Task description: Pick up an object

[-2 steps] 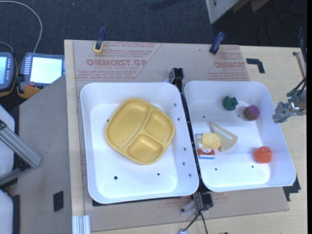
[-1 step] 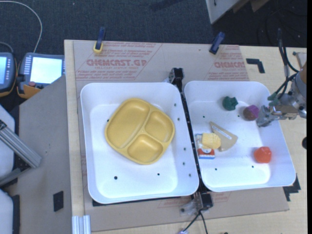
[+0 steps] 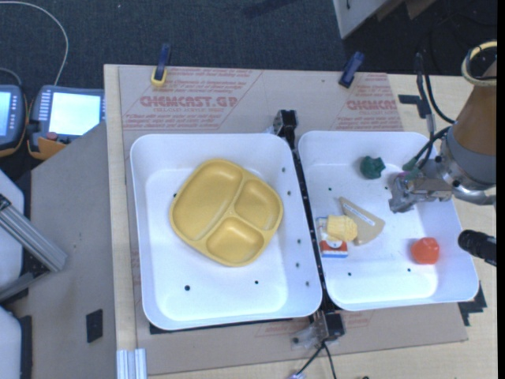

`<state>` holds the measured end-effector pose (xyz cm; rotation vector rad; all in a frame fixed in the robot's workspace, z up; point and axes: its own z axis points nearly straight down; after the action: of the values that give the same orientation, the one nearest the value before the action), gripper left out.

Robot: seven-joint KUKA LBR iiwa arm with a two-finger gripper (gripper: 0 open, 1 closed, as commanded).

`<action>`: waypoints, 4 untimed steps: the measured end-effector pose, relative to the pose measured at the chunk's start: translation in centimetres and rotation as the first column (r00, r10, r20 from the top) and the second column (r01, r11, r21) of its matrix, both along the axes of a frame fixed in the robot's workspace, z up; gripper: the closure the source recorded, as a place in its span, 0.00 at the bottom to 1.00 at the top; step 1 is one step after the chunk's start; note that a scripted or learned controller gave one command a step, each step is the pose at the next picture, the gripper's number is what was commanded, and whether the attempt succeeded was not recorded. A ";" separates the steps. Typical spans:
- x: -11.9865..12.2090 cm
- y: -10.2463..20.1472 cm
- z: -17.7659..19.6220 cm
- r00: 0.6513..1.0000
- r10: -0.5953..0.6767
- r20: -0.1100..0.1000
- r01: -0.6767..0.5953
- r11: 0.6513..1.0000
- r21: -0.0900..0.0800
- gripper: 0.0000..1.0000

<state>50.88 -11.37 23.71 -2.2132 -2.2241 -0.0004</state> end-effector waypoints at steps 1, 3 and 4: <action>0.6 5.2 -1.0 1.000 0.001 0.000 -0.001 1.000 0.000 1.00; 0.0 14.8 -1.6 1.000 0.001 0.004 -0.001 1.000 -0.001 1.00; -0.3 20.1 -2.4 1.000 0.001 0.000 -0.001 1.000 -0.001 1.00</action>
<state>50.62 8.69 21.35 -2.2126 -2.2260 0.0003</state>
